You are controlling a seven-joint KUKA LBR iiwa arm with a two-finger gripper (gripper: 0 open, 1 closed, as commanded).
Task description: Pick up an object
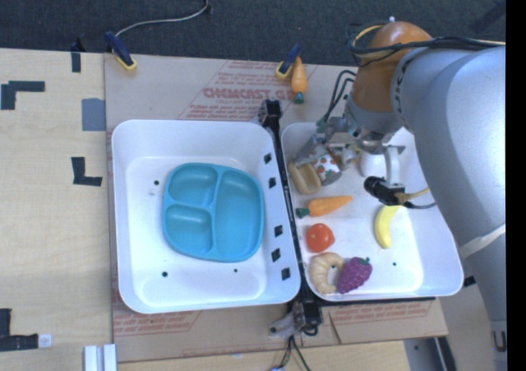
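Note:
My gripper is low in the back left corner of the right bin, with the grey arm and its orange band above it. Right under it lie a tan bread slice and a small white item with red spots; whether the gripper touches either is unclear. Further forward in the same bin are an orange carrot, a red tomato, a yellow banana, a beige bagel and purple grapes.
The left bin holds a blue divided plate. A second small carrot lies on the cardboard behind the bins, near a blue-and-yellow clamp. Black clips join the bins along the shared wall.

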